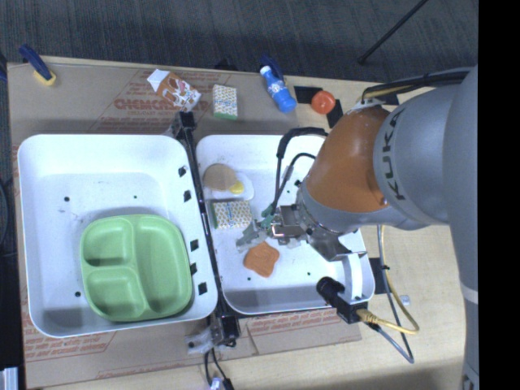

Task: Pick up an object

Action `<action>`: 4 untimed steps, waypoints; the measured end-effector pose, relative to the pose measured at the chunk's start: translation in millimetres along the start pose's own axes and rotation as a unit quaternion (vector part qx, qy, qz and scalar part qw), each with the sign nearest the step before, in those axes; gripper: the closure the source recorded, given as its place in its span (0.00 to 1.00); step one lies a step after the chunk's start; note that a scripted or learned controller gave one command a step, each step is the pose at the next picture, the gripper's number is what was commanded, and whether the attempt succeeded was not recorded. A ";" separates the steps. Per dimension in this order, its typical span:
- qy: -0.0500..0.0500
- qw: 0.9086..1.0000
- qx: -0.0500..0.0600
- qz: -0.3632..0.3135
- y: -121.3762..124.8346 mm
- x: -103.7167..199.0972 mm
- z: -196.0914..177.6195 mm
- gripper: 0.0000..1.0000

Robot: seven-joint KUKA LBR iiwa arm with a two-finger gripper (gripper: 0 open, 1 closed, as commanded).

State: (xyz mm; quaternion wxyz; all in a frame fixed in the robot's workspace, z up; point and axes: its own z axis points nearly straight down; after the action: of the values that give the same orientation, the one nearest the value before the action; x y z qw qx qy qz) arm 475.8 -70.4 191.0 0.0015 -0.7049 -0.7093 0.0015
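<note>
Approach is looking like the step in hand: in the right bin (244,299), the orange block (262,259) is lying near the front, with the gripper (264,227) hovering just above and behind it. Whether its jaws are wide or narrow, I cannot tell. Next, it is needing to lower squarely over the block; farther back, the patterned packet (232,214) is waiting.

The grey arm (422,169) bore the letters "KUKA" on its side. Red lettering ran across the cardboard sheet (138,104) behind the bins but was too blurred to read.
</note>
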 end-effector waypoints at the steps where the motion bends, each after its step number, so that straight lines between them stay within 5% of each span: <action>1: 0.000 1.000 0.001 0.000 34.7 -30.8 100.1 0.00; 2: 0.000 1.000 0.001 -0.003 35.0 -30.7 89.7 1.00; 3: 0.000 1.000 -0.001 -0.001 4.4 32.4 -0.7 1.00; 4: 0.000 1.000 0.000 0.001 -0.2 -42.4 30.9 1.00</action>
State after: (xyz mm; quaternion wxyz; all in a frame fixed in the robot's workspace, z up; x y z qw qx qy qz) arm 475.7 -112.7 160.1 0.0015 -0.7058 -0.7084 0.0011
